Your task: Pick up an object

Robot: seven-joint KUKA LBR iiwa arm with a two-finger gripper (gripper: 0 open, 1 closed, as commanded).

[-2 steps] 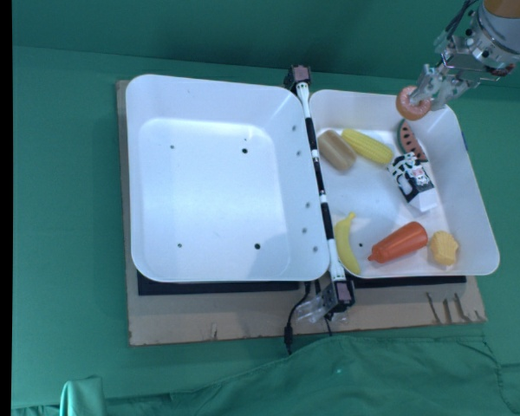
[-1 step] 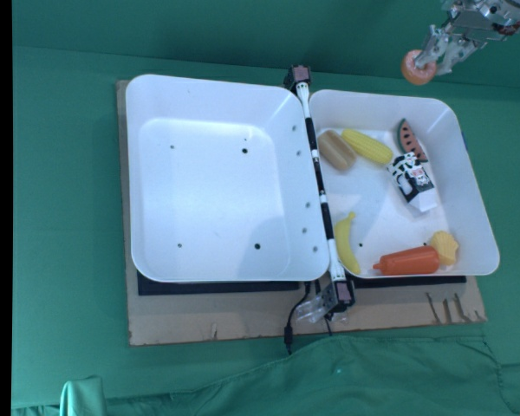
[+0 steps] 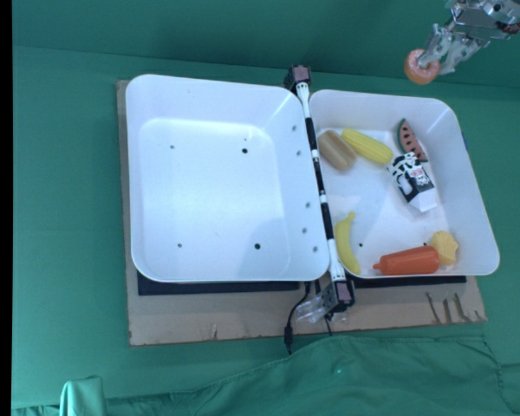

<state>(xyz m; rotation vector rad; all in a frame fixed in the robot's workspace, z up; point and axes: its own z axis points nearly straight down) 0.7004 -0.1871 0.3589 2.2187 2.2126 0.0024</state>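
Currently, lying nearest, along the lower rim of the right bin: red-orange carrot-like toy, long and probably stiff plastic, likely best taken across its middle; touching its right end, small yellow star-shaped piece, light, awkward to pinch; left of these, banana, curved, smooth, possibly slipping unless gripped across the belly.

Lying mid-bin: black-and-white carton-like toy, boxy, flat sides suiting a two-finger grip. Resting further up: yellow corn cob and brown bread-like roll, side by side, close enough for crowding the fingers; watermelon slice leaning near the far wall, thin.

Sitting at left of frame: left bin.

Hanging farthest, upper right corner, above and beyond the right bin: gripper, closed on a small round orange-pink toy, seemingly light and rounded, so liable to rolling out of a shallow pinch.

Hard to make out: exact nature of the held toy, partly masked by the fingers; arm being cut off by the frame edge; print on the carton being too small for reading.
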